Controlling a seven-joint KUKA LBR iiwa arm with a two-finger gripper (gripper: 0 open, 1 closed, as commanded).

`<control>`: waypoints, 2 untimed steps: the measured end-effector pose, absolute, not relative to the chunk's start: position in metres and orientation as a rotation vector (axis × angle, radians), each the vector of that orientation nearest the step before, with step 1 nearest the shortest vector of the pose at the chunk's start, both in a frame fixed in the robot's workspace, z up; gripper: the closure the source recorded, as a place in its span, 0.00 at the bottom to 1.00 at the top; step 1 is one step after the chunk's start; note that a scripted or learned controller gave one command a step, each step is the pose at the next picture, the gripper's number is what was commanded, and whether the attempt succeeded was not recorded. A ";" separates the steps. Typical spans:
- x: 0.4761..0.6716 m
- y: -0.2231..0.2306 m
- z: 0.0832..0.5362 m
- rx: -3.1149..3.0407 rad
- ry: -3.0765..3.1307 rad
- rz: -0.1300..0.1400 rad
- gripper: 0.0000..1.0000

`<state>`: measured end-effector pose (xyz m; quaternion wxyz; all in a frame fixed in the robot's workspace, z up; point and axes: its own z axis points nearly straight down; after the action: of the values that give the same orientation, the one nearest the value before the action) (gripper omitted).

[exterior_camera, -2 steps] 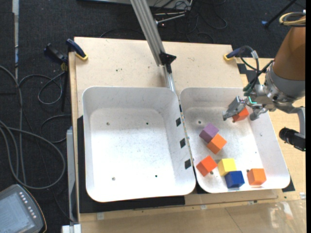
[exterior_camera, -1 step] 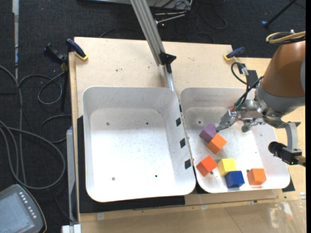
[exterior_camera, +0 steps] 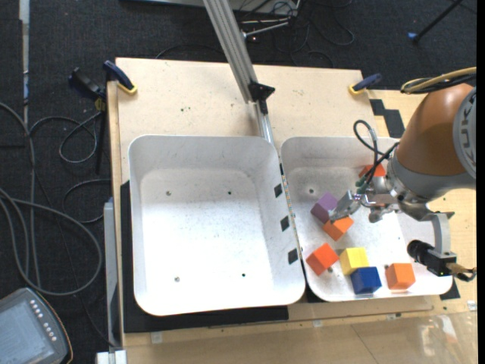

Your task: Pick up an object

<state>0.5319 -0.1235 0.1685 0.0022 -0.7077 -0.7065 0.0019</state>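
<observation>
Arm reaches in from the right, wrist bent low over the right bin (exterior_camera: 303,158). Gripper (exterior_camera: 350,203) state: can't tell. Purple block (exterior_camera: 326,205) just left of it, small orange block (exterior_camera: 339,227) just below.

2 bins side by side on surface (exterior_camera: 318,89): left bin (exterior_camera: 151,158), right bin (exterior_camera: 303,154). In right bin: 2 blocks (exterior_camera: 326,206) (exterior_camera: 338,227) touching mid-bin; 4 more (exterior_camera: 323,258) (exterior_camera: 352,259) (exterior_camera: 366,280) (exterior_camera: 400,276) along front edge.
</observation>
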 end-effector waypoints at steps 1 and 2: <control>0.536 -0.130 0.121 -2.220 -2.216 0.005 0.00; 0.537 -0.130 0.134 -2.223 -2.222 -0.001 1.00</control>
<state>0.5375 -0.1300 0.1337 -0.0007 -0.7073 -0.7069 -0.0003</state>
